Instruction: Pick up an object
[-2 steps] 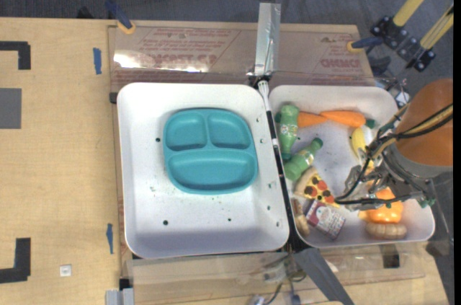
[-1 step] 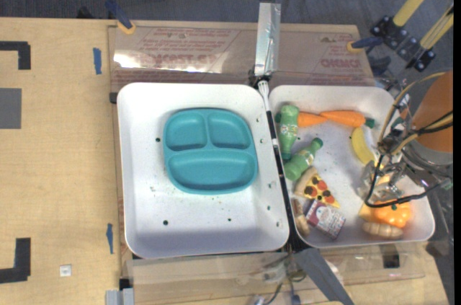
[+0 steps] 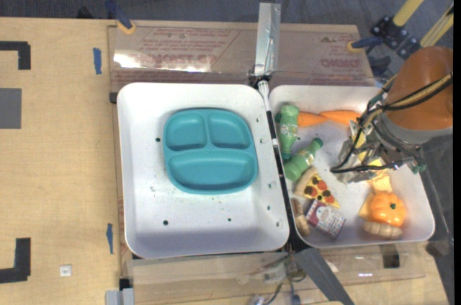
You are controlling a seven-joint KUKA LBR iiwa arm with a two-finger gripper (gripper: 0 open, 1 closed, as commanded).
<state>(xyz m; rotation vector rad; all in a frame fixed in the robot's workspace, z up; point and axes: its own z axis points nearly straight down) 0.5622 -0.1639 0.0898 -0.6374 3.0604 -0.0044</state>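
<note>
End effector (image 3: 358, 170) over right bin (image 3: 425, 199), grip state unclear, carrot (image 3: 328, 118), green bottles (image 3: 288, 125), pizza slice (image 3: 315, 186), orange toy (image 3: 383, 210) crowding around

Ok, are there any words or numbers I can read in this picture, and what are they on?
No text here can be read.
Clear panel behind the left bin: red printing, too blurred to read.
Clear panel behind the right bin: red printing, too blurred to read.
Small packet in the right bin: printed label, too small to read.
</note>
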